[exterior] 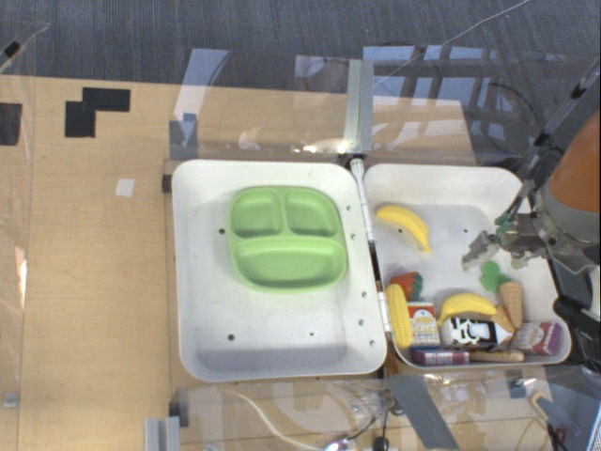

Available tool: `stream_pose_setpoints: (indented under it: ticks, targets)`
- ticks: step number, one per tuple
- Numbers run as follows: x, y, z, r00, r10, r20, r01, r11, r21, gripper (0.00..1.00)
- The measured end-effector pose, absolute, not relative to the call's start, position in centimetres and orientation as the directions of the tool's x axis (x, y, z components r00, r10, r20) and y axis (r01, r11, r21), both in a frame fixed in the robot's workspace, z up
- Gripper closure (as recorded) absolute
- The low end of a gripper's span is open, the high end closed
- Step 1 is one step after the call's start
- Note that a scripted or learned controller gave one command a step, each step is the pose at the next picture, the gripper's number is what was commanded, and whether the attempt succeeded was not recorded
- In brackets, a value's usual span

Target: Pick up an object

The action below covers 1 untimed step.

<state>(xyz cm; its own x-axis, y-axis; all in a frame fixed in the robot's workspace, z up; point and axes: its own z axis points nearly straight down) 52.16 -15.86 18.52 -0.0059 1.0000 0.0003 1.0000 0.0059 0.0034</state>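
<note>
My gripper [498,252] hangs over the right side of the right bin [451,191], open, with nothing between its fingers. Just below it lies a small green piece [491,275]. A yellow banana [404,224] lies alone to the gripper's left, in the bin's middle. Along the bin's front edge is a pile: a corn cob [398,314], a red and green piece [406,285], a small box [424,325], a second banana [467,304], a black and white item [470,330], an orange cone [512,301] and a pink packet [535,336].
A green divided plate [286,236] lies in the left bin [202,327]. A metal divider [368,242] runs between the two bins. The arm's orange band [575,177] stands over the right bin's right rim.
</note>
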Motion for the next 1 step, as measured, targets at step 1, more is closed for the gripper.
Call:
stream_pose_setpoints:
  ticks: [1]
  targets:
    - [60.61,-11.11,10.4,-0.055,0.999,0.0,0.998,0.055,0.004,0.0]
